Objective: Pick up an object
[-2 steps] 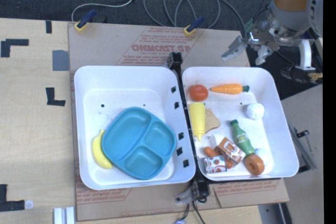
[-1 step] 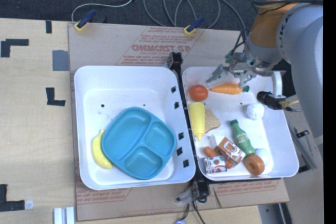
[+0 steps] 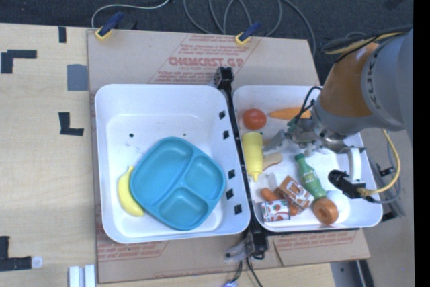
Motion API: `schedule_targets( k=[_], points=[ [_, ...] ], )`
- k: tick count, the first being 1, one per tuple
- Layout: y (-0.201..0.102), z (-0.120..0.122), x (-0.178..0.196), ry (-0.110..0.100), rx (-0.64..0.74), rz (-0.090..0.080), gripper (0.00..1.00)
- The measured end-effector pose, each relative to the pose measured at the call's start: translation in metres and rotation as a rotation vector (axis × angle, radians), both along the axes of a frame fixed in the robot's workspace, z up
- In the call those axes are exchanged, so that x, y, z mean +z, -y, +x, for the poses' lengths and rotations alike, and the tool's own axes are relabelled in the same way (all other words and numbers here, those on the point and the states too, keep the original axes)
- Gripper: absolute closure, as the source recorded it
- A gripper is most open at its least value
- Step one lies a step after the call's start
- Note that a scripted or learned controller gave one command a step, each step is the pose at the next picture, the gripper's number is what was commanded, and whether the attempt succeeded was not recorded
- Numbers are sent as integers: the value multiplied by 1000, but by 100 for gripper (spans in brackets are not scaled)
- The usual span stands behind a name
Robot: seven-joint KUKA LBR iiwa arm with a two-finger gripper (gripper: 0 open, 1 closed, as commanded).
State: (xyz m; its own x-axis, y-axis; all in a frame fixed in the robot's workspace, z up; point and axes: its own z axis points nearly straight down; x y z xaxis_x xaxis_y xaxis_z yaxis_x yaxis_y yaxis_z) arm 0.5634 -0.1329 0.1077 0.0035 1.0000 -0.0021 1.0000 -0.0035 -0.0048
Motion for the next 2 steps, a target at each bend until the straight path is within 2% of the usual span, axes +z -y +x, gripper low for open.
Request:
schedule_targets(
  k=[1,2],
  points=[
    [-12,91,26,12,8,0,0],
    [-10,111,-15,22,7,-4,0]
  ],
)
